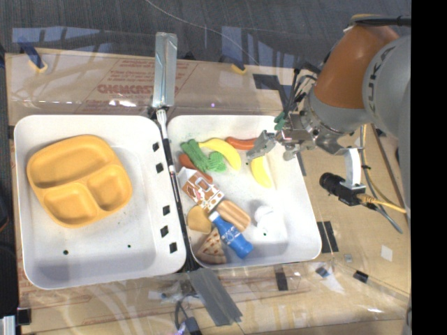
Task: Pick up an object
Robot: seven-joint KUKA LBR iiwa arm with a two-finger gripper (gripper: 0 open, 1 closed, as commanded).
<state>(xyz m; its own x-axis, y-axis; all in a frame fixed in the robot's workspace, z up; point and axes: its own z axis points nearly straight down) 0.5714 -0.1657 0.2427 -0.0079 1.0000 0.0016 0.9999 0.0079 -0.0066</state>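
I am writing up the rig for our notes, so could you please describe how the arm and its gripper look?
The arm is grey, with a broad glossy orange band above the wrist. Dark cables run along the wrist. The gripper is a small grey metal two-finger unit with a spot of green at its base.

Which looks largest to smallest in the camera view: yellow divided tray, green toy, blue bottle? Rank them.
1. yellow divided tray, by far the largest.
2. blue bottle and green toy look about alike; I won't rank them.
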